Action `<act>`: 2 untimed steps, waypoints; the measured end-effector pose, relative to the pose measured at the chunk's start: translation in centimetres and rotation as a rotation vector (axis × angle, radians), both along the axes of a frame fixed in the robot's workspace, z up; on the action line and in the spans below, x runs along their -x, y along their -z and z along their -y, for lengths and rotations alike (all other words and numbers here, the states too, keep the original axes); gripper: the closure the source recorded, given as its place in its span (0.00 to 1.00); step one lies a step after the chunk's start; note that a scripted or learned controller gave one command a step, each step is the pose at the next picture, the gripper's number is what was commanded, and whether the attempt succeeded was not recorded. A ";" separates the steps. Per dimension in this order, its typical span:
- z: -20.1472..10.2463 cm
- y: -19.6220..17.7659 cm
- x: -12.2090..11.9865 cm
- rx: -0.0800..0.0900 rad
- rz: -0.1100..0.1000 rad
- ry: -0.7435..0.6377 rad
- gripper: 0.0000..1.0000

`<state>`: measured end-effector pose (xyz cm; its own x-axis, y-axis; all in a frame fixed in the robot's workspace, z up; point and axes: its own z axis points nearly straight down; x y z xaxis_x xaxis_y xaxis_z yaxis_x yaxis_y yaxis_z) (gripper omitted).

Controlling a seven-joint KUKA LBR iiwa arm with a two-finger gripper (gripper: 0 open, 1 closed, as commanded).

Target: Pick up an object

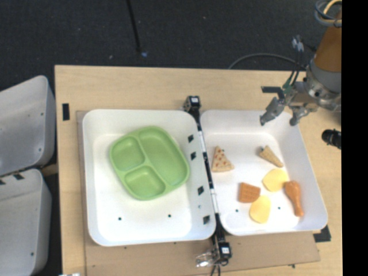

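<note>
The task names no particular object, so every loose item in the right white plastic bin [305,154] is a candidate. The nearest candidate to the gripper is the small tan wedge-shaped piece [270,156], lying toward the bin's far right side. Below it lies the pale yellow rounded piece [275,180], touching or nearly touching the orange carrot-shaped piece [294,197] at the bin's right wall. The flat orange-brown square piece [249,192] lies just beside the yellow piece, toward the bin's centre. A second pale yellow rounded piece [260,210] lies near the bin's near edge. The triangular pizza-slice piece with red dots [221,160] lies near the bin's left wall, well apart from the others.

The two-finger gripper [283,112] hangs above the far right corner of the same bin, with its 2 fingers spread apart and nothing between them. The tan wedge lies below it, apart from the fingers.

Progress: no object is grasped and all 6 pieces rest on the bin floor. The remaining steps, as judged here, are alignment over 1 piece, descent, closure and lift.

The left white plastic bin [92,211], adjoining the right bin, carries a light green 3-compartment plastic plate [149,163].
</note>
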<state>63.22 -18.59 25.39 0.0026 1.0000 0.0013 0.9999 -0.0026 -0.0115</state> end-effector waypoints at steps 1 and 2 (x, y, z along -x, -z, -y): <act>-0.1 -0.8 -0.2 0.002 0.013 -0.003 0.00; 0.0 3.7 0.6 0.003 0.009 -0.003 0.00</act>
<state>62.65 -18.58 21.72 0.0000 1.0000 -0.0018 1.0000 0.0000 -0.0024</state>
